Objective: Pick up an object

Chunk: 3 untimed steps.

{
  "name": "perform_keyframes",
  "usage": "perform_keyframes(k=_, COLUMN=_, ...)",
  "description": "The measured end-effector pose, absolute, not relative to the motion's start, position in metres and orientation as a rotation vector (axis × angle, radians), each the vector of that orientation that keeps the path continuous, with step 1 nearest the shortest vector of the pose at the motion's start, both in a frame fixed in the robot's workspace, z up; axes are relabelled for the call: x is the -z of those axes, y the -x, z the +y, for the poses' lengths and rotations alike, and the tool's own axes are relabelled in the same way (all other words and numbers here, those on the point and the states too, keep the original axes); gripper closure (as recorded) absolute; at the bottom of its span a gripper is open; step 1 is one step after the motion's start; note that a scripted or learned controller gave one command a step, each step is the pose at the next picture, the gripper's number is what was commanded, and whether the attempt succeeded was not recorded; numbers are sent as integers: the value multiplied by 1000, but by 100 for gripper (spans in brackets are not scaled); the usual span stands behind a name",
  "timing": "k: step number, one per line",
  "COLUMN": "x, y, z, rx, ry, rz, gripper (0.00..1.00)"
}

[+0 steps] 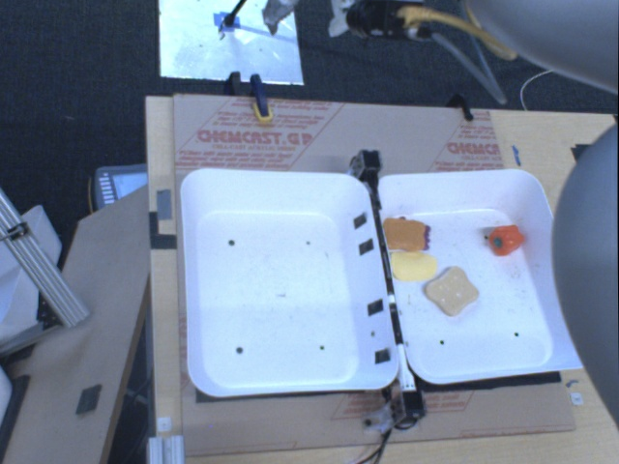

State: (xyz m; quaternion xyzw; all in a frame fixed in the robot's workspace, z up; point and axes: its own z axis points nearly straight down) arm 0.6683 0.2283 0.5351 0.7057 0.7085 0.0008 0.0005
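Note:
The right bin (527,351) holds several small items. An orange-brown piece with a purple edge (406,234) lies by the divider, with a flat yellow piece (414,267) just below it. A beige toast-shaped piece (452,291) sits nearer the front, and a red-orange pepper-like object (504,240) lies toward the right. My gripper (311,6) hangs high at the top of the view, beyond the bins' back edge, with its fingers (279,3) spread apart and nothing between them. The arm's grey body covers the right edge of the view.
The left bin (193,259) stands beside the right one on a brown board (319,133). A shiny metal sheet (230,27) lies beyond the bench, with a blue and yellow clamp (259,100) at the board's back edge. An aluminium rail (39,269) stands at left.

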Motion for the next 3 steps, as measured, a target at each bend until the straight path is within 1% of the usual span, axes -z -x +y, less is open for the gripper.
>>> perform_keyframes(k=1, x=-547, y=-668, z=228, rx=-6, ry=-2211, rz=2228, gripper=100)
perform_keyframes(k=2, x=-546, y=-668, z=229, rx=-5, ry=-2211, rz=2229, gripper=0)
perform_keyframes(k=3, x=-557, y=-668, z=229, rx=-8, ry=-2206, rz=2232, gripper=100)
